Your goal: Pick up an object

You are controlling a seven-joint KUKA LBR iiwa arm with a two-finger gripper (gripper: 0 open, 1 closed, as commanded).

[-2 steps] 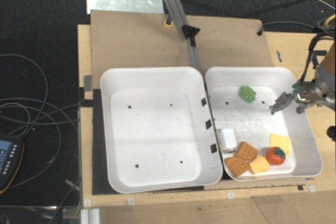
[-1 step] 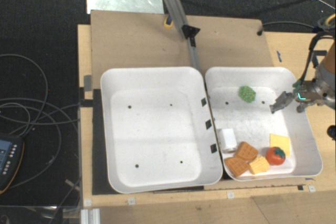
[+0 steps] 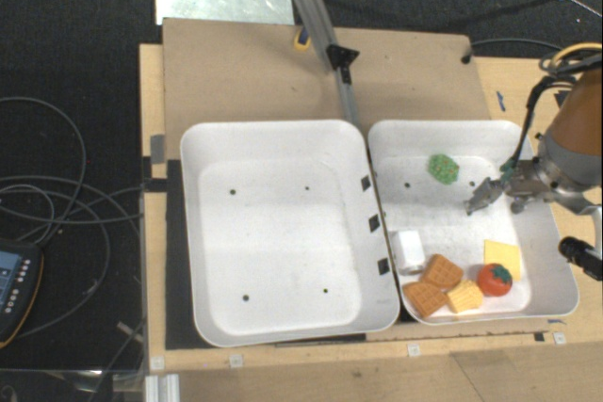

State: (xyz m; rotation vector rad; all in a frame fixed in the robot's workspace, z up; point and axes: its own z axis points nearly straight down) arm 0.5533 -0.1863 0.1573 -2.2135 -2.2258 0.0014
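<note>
Objects (image 3: 443, 273): 7, perhaps (right bin (image 3: 396, 146)); gripper (image 3: 482, 199) above.

Grey arm (image 3: 565, 179) with orange band, yellow-black cables, dark claw (image 3: 482, 196).

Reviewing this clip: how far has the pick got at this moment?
Done so far: the hand has reached over the right bin, just right of the green object. In hand: nothing shows between its fingers. Left: the whole grasp and lift. The green object, white block, two waffles, yellow pieces and tomato all lie in the bin.
</note>
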